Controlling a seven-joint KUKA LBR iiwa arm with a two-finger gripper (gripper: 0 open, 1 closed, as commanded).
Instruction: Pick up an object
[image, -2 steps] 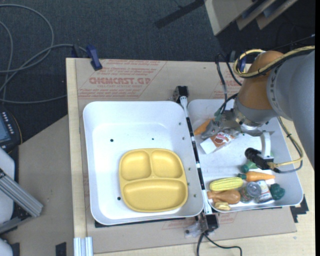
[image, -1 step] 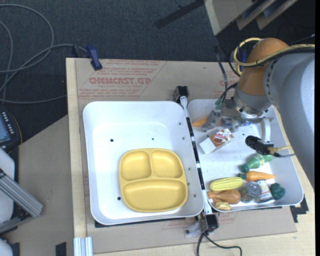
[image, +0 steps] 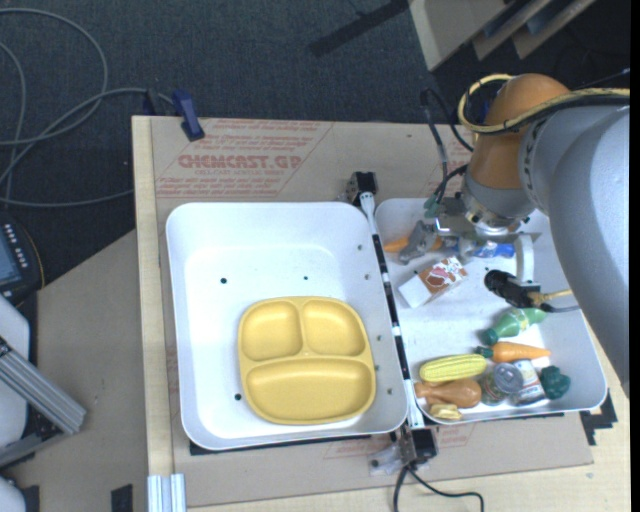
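White packet (image: 432, 281) just below claw (image: 437, 236)

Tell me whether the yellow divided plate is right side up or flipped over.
Right side up: the yellow plate shows its three hollow compartments facing upward in the left bin.

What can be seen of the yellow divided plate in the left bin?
The yellow divided plate looks like smooth moulded plastic with rounded corners. It has three compartments: two small ones on the far side and one wide one nearer the camera, all bare. It lies flat, right way up, on the floor of the left bin, towards its near right part. Nothing else touches it.
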